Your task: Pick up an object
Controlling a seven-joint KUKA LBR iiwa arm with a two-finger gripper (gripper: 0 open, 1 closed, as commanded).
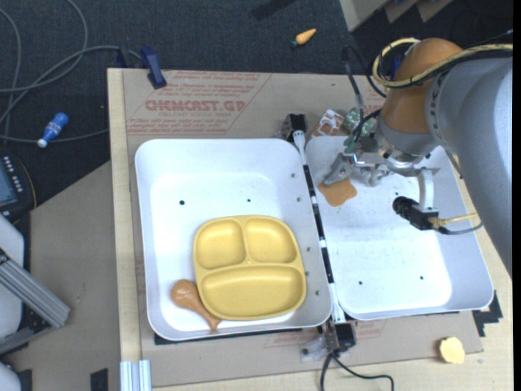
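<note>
My gripper (343, 173) is low over the far left corner of the right bin (391, 275), with the grey arm and its orange band (415, 88) rising behind it to the right. A flat tan-orange piece (339, 193) lies on the bin floor just below and in front of the gripper tip, touching it or nearly so. In the left bin (163, 169) a yellow divided plate (247, 265) rests with a tan drumstick-shaped toy (190, 296) at its lower left edge.
Small colourful items (332, 123) sit at the right bin's far rim, behind the gripper. A black cable connector (411, 211) hangs over the right bin. A yellow lump (450, 349) lies on the bench at the front right. The ridge between the bins (317, 226) runs just left of the gripper.
</note>
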